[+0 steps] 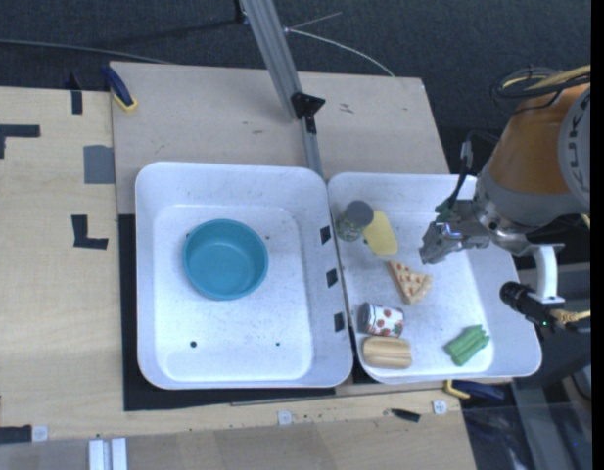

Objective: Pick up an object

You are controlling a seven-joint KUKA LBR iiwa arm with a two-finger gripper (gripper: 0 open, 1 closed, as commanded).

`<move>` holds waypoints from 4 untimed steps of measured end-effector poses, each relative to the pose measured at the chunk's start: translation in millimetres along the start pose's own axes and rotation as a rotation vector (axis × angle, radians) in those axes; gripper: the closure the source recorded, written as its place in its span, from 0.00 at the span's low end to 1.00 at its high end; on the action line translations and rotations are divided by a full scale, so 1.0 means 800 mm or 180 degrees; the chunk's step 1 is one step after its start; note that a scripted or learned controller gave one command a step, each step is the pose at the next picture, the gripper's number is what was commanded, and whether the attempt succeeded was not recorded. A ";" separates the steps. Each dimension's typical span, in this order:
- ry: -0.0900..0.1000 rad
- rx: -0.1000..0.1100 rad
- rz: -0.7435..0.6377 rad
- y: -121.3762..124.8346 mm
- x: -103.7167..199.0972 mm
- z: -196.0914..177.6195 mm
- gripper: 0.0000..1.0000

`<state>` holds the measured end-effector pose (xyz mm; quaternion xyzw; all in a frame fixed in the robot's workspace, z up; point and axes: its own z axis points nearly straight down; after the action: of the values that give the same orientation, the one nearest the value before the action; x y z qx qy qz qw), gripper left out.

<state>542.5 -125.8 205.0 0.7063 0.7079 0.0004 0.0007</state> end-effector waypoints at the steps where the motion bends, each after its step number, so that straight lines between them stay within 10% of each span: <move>1: 0.0003 0.0010 0.0002 0.000 0.000 -0.005 1.00; 4: 0.0006 0.0008 -0.0016 0.018 0.198 -0.028 1.00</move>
<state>556.2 32.7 227.5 0.7046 0.7096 0.0002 -0.0008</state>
